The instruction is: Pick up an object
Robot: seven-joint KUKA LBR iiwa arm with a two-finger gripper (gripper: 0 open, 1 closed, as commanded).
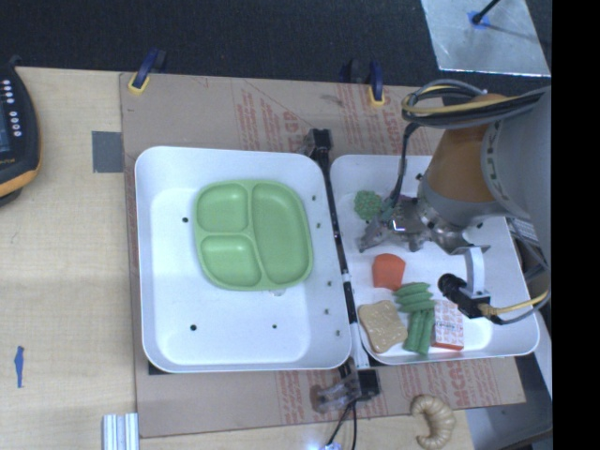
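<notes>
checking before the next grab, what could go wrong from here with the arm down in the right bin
The items are crowded: the orange piece, green beans and bread slice lie close together, so a grab may nudge neighbours or catch two. The broccoli lies by the bin wall, so the gripper may hit that wall.

A grey arm with an orange band, black looped cables and yellow cable.

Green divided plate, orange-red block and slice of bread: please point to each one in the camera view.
Green divided plate (253, 234): camera view, on its central divider.
Orange-red block (388, 270): camera view, on its top face.
Slice of bread (382, 325): camera view, on its middle.
</notes>
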